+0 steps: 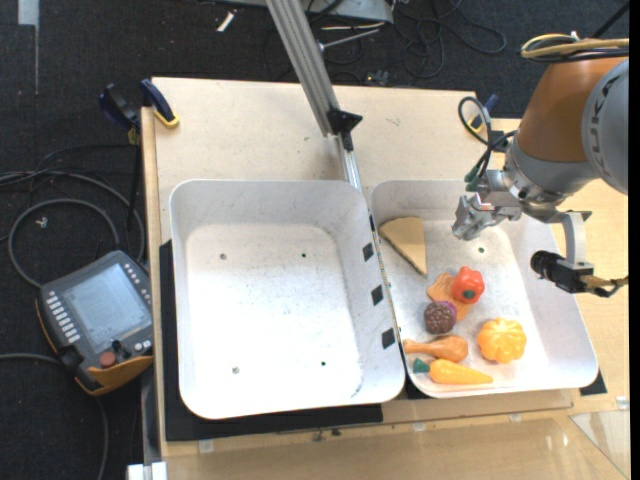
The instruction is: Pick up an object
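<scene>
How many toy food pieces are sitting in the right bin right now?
6, all in the right bin: tan wedge at the upper left, red pepper, dark purple berry, orange pumpkin, drumstick-shaped piece, carrot at the front. The peach piece under the pepper may be a seventh.

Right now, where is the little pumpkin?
The pumpkin sits in the right bin, near its front, beside the purple fruit and above the carrot.
</scene>
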Controlling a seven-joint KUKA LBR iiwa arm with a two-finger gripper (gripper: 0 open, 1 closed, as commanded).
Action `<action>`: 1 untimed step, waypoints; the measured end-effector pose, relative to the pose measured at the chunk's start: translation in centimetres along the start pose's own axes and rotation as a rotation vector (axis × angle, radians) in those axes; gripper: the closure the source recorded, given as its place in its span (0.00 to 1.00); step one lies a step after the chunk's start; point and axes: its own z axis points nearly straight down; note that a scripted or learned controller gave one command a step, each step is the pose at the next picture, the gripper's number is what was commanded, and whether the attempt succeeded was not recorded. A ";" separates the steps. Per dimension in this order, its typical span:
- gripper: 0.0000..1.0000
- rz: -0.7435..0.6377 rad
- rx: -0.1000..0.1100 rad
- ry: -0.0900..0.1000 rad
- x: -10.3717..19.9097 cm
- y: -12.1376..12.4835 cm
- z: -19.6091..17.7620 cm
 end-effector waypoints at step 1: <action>1.00 -0.002 -0.003 0.000 0.1 0.1 -6.4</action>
